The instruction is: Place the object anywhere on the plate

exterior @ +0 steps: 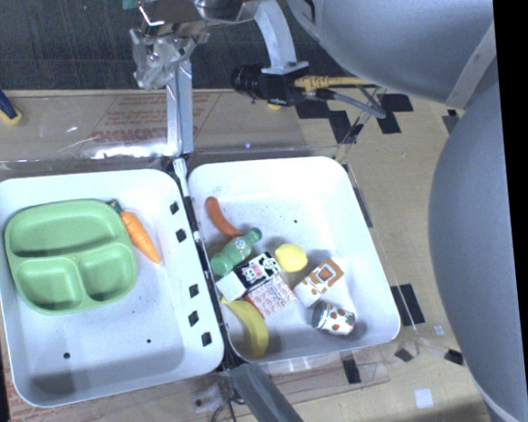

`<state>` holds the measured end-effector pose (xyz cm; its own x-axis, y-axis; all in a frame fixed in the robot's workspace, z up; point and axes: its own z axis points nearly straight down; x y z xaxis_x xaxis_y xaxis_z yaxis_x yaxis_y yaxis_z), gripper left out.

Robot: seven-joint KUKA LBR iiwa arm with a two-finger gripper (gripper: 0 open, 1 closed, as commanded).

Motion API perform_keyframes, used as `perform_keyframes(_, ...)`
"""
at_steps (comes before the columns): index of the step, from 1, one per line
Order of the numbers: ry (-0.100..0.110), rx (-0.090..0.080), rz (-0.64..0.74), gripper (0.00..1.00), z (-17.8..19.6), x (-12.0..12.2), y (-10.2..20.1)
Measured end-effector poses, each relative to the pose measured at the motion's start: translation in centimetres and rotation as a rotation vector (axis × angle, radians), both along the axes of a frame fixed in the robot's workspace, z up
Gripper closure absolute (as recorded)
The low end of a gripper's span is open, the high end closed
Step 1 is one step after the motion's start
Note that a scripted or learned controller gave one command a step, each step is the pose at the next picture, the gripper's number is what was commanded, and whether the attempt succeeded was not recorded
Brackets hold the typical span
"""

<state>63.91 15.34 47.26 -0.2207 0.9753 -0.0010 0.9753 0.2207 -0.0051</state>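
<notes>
While claw (160,54) hovers beyond bins, carrot (140,236) touches plate (70,255) edge.

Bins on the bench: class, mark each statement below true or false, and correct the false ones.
1. The plate is green and sits in the left bin. True.
2. The carrot lies in the middle of the plate. False: it lies beside the plate's right edge, in the bin.
3. The banana is in the right bin. True.
4. The tool is down inside the right bin. False: it is above the bins' far edge, over the bench.
5. A yellow lemon lies in the left bin. False: the right bin.
</notes>
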Motion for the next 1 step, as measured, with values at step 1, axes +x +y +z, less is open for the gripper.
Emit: perform_keyframes(1, 0.0, 0.0, 0.01, 1.0, 0.98, -0.02, 0.31)
